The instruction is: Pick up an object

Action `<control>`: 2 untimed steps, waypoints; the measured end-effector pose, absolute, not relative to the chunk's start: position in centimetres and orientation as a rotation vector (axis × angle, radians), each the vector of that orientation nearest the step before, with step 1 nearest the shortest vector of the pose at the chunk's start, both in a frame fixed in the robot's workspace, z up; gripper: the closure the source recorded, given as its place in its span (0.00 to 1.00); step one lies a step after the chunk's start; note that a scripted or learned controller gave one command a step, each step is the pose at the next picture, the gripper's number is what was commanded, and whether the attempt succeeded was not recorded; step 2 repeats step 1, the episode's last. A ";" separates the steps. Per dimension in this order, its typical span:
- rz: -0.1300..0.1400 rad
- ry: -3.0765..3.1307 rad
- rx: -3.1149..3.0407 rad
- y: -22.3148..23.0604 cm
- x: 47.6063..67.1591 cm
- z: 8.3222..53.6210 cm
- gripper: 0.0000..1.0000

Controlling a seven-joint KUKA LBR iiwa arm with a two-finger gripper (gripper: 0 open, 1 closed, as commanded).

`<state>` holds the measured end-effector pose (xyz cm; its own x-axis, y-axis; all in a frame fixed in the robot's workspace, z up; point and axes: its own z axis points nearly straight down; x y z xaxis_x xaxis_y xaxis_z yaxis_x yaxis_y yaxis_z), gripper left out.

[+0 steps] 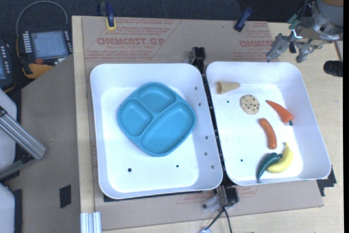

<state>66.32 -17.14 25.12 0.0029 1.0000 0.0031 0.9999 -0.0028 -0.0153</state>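
Pincer hangs beyond the right bin's far rim, fingers spread apart, gripping and touching nothing.

Blue divided plate lying in left bin; handheld control screen set beyond bench's left edge.

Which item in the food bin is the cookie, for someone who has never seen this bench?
Start at the right-hand white bin. Near its far end, beside the tan cone, lies the cookie. It is the one flat round thing there, pale with dark specks; its neighbours are all long and pointed.
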 end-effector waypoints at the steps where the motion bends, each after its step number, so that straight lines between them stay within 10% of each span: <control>1: 0.001 -2.221 -2.220 -17.1 66.6 26.0 0.00; 2: 0.001 -2.221 -2.220 -17.1 66.6 26.0 0.00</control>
